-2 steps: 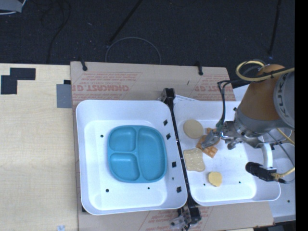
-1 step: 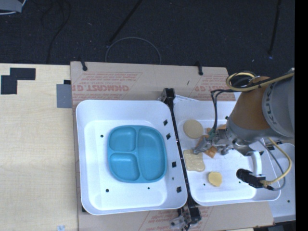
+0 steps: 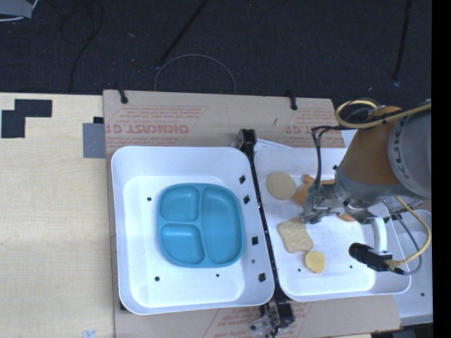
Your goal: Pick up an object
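The arm is seen low over the right bin (image 3: pixel 363 277), its claw (image 3: pixel 315 210) down among the food pieces near the bin's middle. How the claw is set cannot be told from this slant, and nothing can be seen held in it. A pale round slice (image 3: pixel 281 185) lies toward the bin's far left corner, a tan slab (image 3: pixel 295 236) sits just below the claw, and a small yellow piece (image 3: pixel 315 262) is found nearer the front edge. An orange bit (image 3: pixel 308 182) is glimpsed beside the wrist. In the left bin (image 3: pixel 134 287) a blue divided plate (image 3: pixel 199 224) is left alone. For a clean pick, one piece should be centred under the claw, probably the slab, and the descent kept straight so neighbours are not nudged.
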Robot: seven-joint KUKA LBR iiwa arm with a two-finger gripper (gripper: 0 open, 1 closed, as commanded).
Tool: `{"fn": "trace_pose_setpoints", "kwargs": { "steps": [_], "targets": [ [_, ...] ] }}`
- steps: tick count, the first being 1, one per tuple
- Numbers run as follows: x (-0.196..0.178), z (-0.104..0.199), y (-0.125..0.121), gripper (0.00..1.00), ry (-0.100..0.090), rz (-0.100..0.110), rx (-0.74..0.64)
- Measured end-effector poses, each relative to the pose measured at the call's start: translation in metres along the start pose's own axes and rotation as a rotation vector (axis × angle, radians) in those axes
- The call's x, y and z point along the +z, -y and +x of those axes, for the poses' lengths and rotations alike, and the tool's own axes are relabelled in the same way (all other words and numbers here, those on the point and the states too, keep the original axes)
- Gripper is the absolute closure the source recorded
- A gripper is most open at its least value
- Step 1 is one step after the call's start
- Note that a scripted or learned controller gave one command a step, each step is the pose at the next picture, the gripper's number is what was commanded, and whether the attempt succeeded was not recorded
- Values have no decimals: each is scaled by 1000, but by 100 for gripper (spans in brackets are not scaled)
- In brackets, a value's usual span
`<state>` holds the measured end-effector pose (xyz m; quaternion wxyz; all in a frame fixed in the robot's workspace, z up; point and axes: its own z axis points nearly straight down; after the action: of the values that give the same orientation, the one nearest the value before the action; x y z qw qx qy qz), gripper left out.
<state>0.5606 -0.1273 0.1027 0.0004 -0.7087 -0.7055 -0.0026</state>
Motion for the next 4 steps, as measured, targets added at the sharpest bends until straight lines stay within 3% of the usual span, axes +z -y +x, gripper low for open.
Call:
{"fn": "trace_pose_setpoints", "kwargs": {
  "steps": [3, 4],
  "targets": [
    [-136, -7, -8, 100, 5, 0, -5],
    [-123, 46, -1, 100, 2, 8, -8]
  ]
}}
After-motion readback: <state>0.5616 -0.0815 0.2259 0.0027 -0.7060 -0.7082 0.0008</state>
